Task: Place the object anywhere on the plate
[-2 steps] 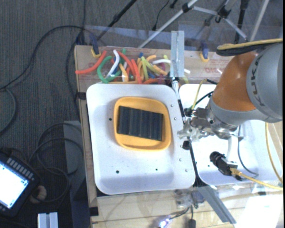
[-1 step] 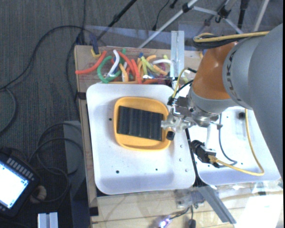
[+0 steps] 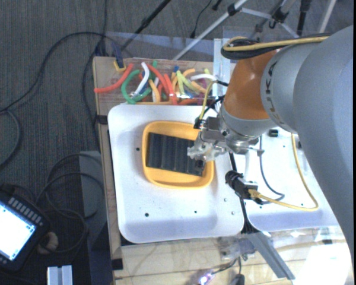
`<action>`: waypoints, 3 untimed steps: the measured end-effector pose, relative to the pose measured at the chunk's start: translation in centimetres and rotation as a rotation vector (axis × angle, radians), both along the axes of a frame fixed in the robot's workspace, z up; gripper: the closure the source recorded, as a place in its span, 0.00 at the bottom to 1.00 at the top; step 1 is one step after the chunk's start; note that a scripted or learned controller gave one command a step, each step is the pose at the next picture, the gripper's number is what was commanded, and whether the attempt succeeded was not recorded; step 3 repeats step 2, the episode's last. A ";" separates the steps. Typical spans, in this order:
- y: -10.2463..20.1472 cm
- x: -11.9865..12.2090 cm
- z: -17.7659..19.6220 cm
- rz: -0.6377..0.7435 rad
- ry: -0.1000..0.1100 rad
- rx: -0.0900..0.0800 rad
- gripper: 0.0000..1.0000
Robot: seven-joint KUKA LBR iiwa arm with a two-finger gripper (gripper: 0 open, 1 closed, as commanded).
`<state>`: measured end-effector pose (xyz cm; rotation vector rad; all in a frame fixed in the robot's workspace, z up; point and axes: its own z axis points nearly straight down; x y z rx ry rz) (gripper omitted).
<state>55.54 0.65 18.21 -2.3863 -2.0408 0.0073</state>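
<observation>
Whether the jaws are spread or pressed together cannot be told; the gripper (image 3: 200,152) is seen low over the right edge of the yellow plate (image 3: 151,174), above the dark ribbed object (image 3: 169,152) already lying on it. A snagged object could be dragged off during retreat. The arm (image 3: 267,88) is bent steeply down from the right over the left bin (image 3: 166,218).

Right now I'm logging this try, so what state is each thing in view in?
Yellow plate: flat in the left bin, upright.
Dark ridged object: lying flat on the plate.
Claw: low over the plate's right edge, at the object's right end; grip unclear.
Coloured cables: heaped behind the left bin.
Handheld screen: lit.
</observation>
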 end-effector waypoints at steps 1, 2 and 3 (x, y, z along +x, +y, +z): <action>2.5 2.9 0.0 0.133 0.000 -0.001 1.00; 2.5 2.9 0.0 0.133 -0.001 -0.001 0.00; 2.5 2.9 0.0 0.133 -0.001 -0.001 0.00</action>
